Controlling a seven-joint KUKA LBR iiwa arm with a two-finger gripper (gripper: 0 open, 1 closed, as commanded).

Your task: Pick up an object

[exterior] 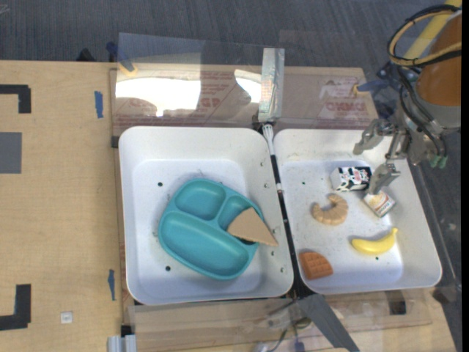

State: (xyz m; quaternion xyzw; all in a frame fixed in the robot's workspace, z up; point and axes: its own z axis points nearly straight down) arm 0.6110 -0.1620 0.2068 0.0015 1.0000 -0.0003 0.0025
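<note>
While the arm reaches in from the right, its gripper [382, 155] hangs over the far right part of the right bin [421, 270], fingers spread apart with nothing between them; one finger [365, 139] points toward the bin's back wall and the other [390, 169] comes down nearer the small tan packet [379, 203]. That packet lies just below and a little nearer the camera than the lower fingertip, almost touching it, and looks the closest candidate for a pick. Just to its left sits a small black-and-white carton [353, 178], then a croissant [330, 210] further toward the bin's middle. A yellow banana [374, 242] lies toward the front of the bin, its long axis running left to right with a slight upward tilt at the right end, well in front of the gripper. An orange-brown waffle-like piece [316, 264] rests at the front left corner. The left bin [139, 160] holds a teal divided plate [201, 233] with a tan wedge [251, 228] leaning on its rim, well apart from the hand. As a judgement, the short move is downward and slightly forward onto the packet, whose long axis seems to run diagonally, though it is too small to be sure
</note>
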